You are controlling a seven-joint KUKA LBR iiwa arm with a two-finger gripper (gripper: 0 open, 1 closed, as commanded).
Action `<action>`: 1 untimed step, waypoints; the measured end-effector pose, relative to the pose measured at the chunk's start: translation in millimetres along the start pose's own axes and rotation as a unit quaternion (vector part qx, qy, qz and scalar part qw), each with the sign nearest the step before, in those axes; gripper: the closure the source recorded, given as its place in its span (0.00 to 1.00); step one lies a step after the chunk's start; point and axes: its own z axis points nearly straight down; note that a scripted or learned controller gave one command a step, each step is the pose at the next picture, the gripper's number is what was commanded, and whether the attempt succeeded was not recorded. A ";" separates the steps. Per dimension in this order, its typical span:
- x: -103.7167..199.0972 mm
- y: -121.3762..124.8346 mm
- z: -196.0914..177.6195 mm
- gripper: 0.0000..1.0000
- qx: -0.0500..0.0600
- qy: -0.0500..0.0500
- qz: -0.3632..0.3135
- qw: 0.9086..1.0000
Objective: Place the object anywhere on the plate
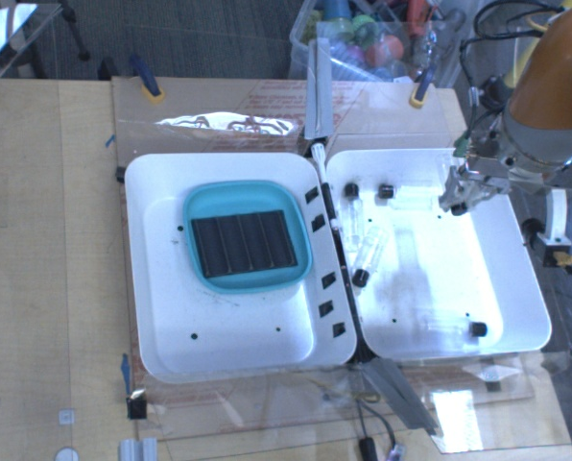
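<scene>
My gripper [456, 198], its grip state unreadable, hovers over the right bin [516, 257], where clear tubes [368, 248] lie. Picking appears unstarted; next I must grasp one and reach the teal plate [204, 205] left.

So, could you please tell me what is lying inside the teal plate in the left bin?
A dark ribbed rectangular object lies flat inside the teal plate. The plate's floor beneath it is covered.

One fixed camera looks down aslant on both white bins [152, 353]
</scene>
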 end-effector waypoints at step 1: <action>74.8 29.8 30.6 1.00 -0.001 0.000 -0.110 0.994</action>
